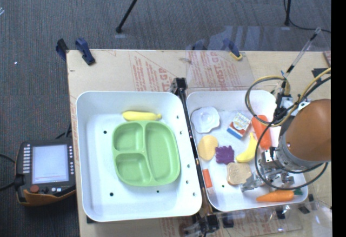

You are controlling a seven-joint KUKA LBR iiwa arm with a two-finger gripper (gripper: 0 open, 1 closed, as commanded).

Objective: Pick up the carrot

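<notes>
The carrot [275, 196], orange and slim with a small green end, lies flat near the front right corner of the right bin [216, 101]. My gripper [261, 180] hangs low over the bin floor just above and left of the carrot, under the grey arm with its orange band [308, 130]. It sits between a bread slice [237, 173] and the carrot. The wrist and cables hide much of the gripper, and nothing is visibly held.
The right bin also holds a white fried egg [205, 118], a small carton [239, 125], an orange stick [260, 129], a banana [247, 150], a yellow lump [207, 146], a purple piece [224, 153] and a small red-orange stick [207, 178]. In the left bin lie a green divided plate [146, 152] and a yellow piece [141, 116].
</notes>
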